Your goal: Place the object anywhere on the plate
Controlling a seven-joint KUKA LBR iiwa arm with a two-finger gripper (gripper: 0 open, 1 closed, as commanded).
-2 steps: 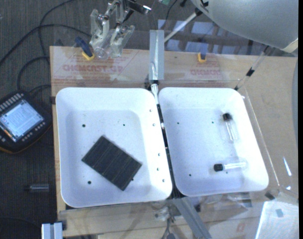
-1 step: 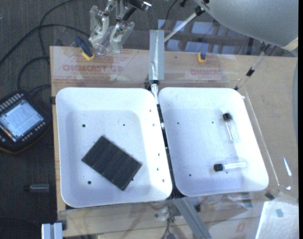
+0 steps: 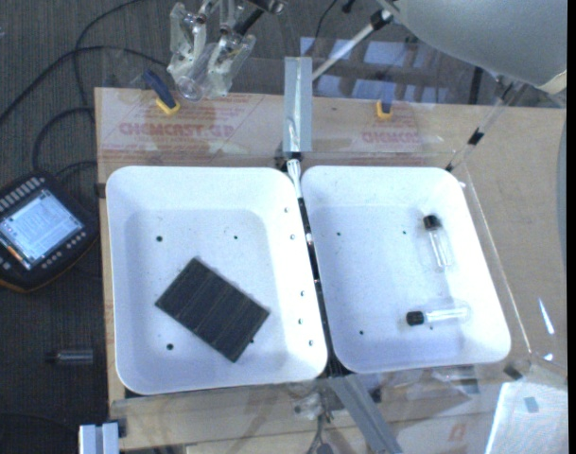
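At the top right of the frame the big grey arm (image 3: 477, 12) shows part of a black letter "K", and the faint red words on the clear sheet (image 3: 174, 129) are too blurry to read.

A handheld control pendant (image 3: 30, 230) with a lit screen lies on the dark floor left of the table (image 3: 524, 206), black cables (image 3: 79, 64) trailing from it. Two small yellow-and-blue clamps (image 3: 161, 91) sit on the table's far edge. A grey metal bar (image 3: 298, 102) stands upright behind the seam where the bins meet.
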